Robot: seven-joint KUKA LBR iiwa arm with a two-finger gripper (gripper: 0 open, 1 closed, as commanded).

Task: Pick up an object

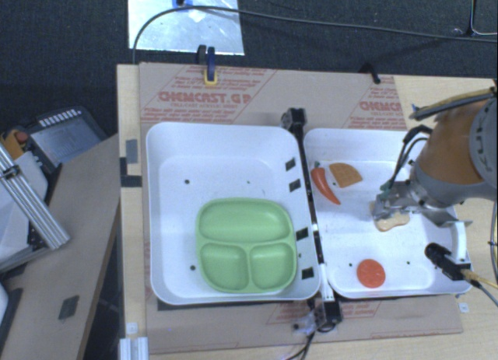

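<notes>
The pincer [387, 209] is down in the right bin [405, 273], right over a pale, bread-like piece [391, 223] that peeks out just below it, likely its target. Whether it is clenched or released, I cannot tell from here. To its left lie a red pepper [324, 185] and an orange wedge [345, 174]; a red ball [371, 273] sits nearer me.
</notes>
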